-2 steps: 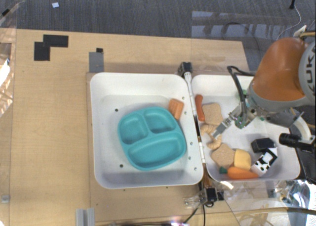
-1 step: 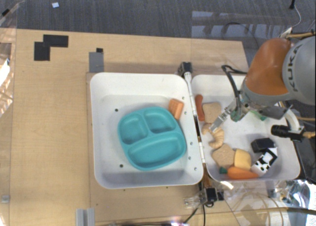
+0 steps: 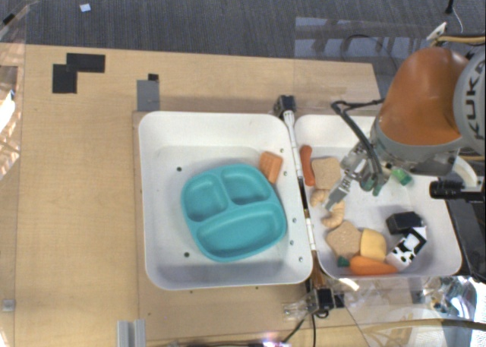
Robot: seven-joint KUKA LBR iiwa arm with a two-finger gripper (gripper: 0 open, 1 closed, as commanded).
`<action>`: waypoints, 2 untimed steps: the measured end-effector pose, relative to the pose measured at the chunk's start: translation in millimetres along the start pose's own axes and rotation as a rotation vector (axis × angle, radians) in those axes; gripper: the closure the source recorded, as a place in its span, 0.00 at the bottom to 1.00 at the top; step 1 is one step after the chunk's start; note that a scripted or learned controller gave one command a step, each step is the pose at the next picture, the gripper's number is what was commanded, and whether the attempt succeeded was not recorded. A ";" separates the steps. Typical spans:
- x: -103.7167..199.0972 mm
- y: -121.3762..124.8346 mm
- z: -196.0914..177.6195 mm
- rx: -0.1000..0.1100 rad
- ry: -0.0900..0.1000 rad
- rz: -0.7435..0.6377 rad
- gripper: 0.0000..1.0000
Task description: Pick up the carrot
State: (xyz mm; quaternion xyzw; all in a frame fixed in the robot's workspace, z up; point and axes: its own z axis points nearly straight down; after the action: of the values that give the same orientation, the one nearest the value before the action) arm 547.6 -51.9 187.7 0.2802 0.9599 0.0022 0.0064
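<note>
Right bin (image 3: 448,266); tapered orange carrot (image 3: 372,266)

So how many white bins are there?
2. The left bin holds a teal tray; the right bin holds the food. The arm may hide part of it.

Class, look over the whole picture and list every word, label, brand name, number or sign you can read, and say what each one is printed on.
No readable text anywhere.
Black-and-white toy in the right bin: patches, no letters.
Black shapes on the bench: plain tape, no writing.
</note>
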 end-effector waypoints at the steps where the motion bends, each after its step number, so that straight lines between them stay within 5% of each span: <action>1: 2.1 -57.6 39.3 0.007 0.005 -0.047 0.00; 2: 30.5 -55.9 97.0 -0.001 -0.008 -0.004 0.00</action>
State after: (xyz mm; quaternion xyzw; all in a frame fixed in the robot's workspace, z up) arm 493.1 -82.6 89.9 0.2783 0.9604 0.0017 0.0104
